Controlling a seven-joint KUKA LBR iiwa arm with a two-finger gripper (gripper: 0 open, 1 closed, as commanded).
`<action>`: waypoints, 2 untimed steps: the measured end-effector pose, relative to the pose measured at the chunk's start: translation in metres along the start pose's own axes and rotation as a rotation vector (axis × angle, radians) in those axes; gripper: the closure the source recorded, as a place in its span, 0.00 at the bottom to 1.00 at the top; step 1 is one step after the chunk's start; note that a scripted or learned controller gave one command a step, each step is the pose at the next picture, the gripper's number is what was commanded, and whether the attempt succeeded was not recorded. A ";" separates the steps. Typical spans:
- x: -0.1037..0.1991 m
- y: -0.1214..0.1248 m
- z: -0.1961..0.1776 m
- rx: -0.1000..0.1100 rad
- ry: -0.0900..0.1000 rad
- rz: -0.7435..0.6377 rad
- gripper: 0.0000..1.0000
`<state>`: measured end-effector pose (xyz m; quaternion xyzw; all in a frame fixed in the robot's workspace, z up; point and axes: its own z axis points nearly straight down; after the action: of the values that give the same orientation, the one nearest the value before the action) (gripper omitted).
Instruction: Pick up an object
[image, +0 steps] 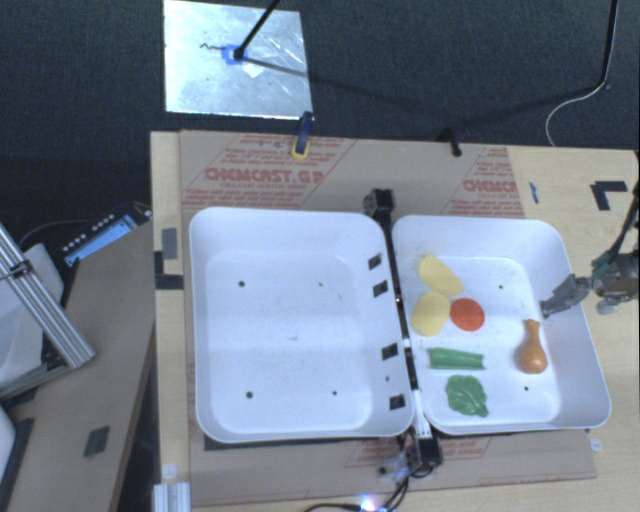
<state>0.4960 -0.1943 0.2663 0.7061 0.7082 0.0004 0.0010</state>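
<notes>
A: Grey metal gripper (570, 296) sits at the right rim of the right bin (575, 345), poking in from the right edge; can't tell how it's set, too small and blurred; nothing visibly between its tips.

B: Nearest object?

A: Orange gourd-shaped piece (532, 348), just below-left of the gripper, apart from it; narrow neck up, bulb down, lying on the bin floor.

B: Rest of that bin?

A: Red-orange round piece (467, 315) near the middle; touching its left side, a yellow lump (431, 313); a second yellow piece (439, 274) just above that one, close or touching, can't resolve; green bean-like strip (456, 357) lying flat below them; darker green leafy piece (466, 395) below the strip, near the front wall; all well apart from the gripper.

B: Left bin?

A: White left bin (290, 225), bare floor with a few small dark dots; black clips (380, 290) along the seam joining the two bins.

B: Surroundings?

A: Both bins on printed cardboard (260, 165) over the bench; shiny foil sheet (237, 57) on dark floor beyond.
</notes>
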 end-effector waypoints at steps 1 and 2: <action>0.031 0.003 0.127 0.009 0.005 -0.001 0.00; 0.075 0.031 0.184 0.004 0.004 -0.006 0.00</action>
<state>0.5268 -0.1194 0.0824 0.7040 0.7102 0.0003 -0.0020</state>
